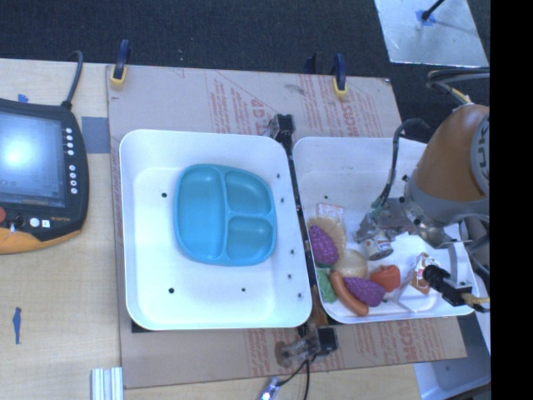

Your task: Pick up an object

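The right bin (350, 161) holds several toy foods along its near edge: a purple piece (322, 244), a pale round piece (352, 264), an orange carrot (347, 296), a second purple piece (365, 290) and a red piece (386, 277). My gripper (376, 227) hangs low over the middle of this bin, just right of the food pile. It points down and left, and its metal tips sit close above the pale piece. Nothing shows between the tips.
The left bin (141, 223) holds a blue divided plate (225, 215). A tablet with a lit screen (33, 169) lies at the far left of the bench. Clamps (339, 72) hold the cardboard at the back. A small orange and white item (420, 275) lies by the right bin's right wall.
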`<action>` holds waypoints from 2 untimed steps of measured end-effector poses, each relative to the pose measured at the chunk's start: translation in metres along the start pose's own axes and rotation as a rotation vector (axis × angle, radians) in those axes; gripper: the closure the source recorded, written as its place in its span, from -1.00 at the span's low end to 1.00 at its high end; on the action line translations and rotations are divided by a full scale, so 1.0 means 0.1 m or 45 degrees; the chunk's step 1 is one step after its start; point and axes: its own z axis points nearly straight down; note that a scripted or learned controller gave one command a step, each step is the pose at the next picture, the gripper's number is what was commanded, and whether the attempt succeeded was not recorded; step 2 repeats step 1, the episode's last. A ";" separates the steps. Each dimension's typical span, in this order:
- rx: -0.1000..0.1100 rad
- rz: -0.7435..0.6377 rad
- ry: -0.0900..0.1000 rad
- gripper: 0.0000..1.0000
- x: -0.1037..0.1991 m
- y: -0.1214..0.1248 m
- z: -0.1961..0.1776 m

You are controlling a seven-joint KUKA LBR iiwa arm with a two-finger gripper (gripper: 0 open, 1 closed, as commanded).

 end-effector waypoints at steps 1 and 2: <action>-0.007 0.005 0.002 1.00 0.74 0.30 -0.91; -0.007 0.005 0.002 1.00 0.74 0.30 -0.91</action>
